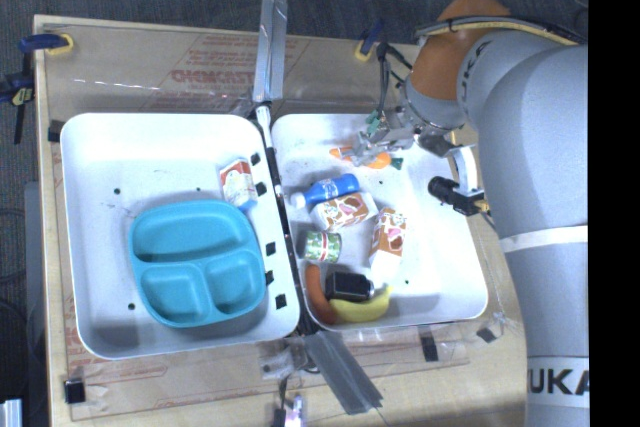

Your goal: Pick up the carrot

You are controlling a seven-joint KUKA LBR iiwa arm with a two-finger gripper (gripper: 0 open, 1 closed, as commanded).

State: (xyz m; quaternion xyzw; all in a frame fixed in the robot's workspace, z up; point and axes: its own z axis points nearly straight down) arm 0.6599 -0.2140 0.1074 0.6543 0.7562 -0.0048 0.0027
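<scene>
One gripper [385,137] over carrot [346,154] — grip state unclear; blue bottle [330,189] near.

Pale wooden bench top [150,65] with red printed lettering carries two shallow white plastic bins. Left bin [90,155] sits touching the right bin [455,275] along a shared edge. Blue clamp [45,43] grips the bench corner beyond the left bin.

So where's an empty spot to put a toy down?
Left bin: bare white floor above the blue tray, left of the small carton. Right bin: a bare strip along its right wall. Its middle is crowded: blue bottle, cartons, can, banana.
</scene>
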